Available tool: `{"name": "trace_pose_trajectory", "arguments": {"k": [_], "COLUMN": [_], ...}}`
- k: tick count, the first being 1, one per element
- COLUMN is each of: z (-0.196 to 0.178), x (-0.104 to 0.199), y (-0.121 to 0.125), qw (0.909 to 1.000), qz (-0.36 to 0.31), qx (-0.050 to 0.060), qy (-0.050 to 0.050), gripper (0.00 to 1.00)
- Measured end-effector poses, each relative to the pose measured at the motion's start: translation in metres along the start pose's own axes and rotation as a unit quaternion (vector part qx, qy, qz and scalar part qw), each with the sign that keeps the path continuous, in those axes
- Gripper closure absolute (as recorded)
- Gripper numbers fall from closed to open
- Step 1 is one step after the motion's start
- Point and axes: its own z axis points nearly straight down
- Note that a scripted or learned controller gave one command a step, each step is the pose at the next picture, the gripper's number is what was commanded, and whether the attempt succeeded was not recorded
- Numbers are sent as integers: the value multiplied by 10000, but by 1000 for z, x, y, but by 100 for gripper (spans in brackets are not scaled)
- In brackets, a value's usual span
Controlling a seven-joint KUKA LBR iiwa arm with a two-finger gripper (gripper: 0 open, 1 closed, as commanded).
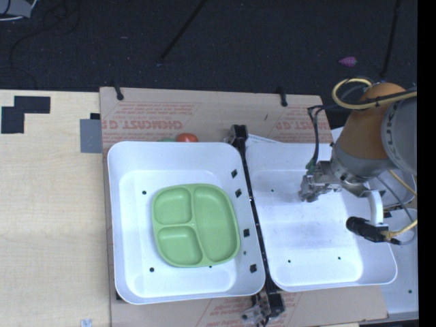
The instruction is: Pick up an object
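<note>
A light green divided plate (195, 224) with three compartments lies flat in the middle of the left white bin (129, 182). My gripper (310, 189) hangs low over the right white bin (300, 264), near its upper middle, well to the right of the plate. The grey arm with its orange band (368, 128) comes down to it from the right. Nothing shows between the fingers, and their spread is too small and dark to read.
A small red and green object (184, 138) lies just behind the left bin's far rim on the cardboard. A black divider strip (248, 210) runs between the two bins. Cables loop around the arm at the right.
</note>
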Motion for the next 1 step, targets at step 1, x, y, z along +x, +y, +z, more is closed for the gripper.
{"name": "trace_pose_trajectory", "arguments": {"k": [1], "z": [-63], "x": [-2], "y": [4], "qw": [10000], "qz": [-14], "qx": [-39], "qy": [-8], "gripper": [100]}}
